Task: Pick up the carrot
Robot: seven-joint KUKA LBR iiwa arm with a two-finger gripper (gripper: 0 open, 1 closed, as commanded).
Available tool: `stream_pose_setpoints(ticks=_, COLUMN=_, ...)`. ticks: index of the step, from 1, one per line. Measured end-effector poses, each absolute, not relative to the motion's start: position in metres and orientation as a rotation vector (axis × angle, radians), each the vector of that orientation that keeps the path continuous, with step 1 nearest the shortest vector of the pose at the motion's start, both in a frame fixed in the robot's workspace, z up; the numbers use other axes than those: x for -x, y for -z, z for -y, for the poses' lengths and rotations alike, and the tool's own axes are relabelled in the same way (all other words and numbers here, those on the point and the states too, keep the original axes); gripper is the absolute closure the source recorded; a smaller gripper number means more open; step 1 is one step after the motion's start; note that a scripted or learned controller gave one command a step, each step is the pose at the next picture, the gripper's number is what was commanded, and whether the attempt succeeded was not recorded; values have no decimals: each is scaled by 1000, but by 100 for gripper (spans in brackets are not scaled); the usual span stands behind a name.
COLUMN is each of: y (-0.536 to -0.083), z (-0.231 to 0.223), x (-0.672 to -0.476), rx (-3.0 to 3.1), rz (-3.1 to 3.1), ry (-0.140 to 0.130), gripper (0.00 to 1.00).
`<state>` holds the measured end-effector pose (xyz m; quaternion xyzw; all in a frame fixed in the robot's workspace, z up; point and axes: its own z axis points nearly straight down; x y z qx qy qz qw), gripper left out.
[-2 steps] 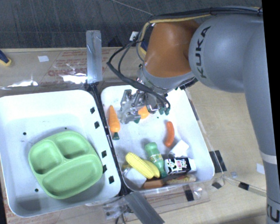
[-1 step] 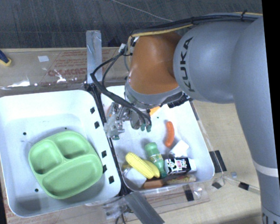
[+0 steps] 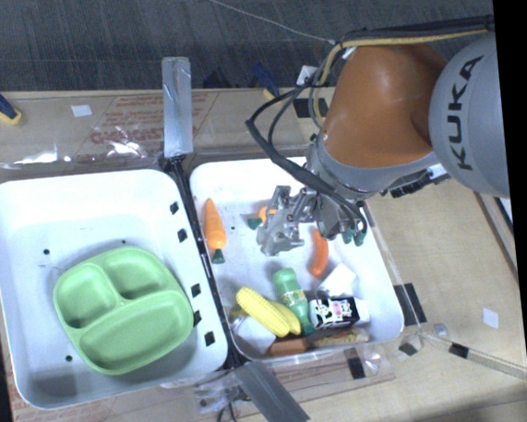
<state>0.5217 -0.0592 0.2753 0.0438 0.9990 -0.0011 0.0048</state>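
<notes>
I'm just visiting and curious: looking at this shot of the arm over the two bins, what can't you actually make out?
- Gripper: in the camera view its metal parts blur together, so its state cannot be read.
- Orange piece beside it: the arm's wrist covers its upper end, so what it is stays unclear.
- Items under the corn and black carton: stacked objects hide them.
- Carrot: fully visible, lying apart from the gripper.

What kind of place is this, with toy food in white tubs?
Most likely a robotics lab bench for grasping trials: a KUKA arm hangs its claw over a white bin of toy food, including a carrot, beside a green divided plate.
</notes>
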Motion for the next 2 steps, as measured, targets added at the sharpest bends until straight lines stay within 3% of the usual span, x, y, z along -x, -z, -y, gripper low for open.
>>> stream_pose_setpoints(ticks=1, y=-226, z=21, x=-527, rx=-524, rz=-3101, ry=1, gripper=100)
stream_pose_setpoints(ticks=2, y=-232, z=-32, x=-542, rx=-849, rz=-3023, ry=-1, gripper=100)
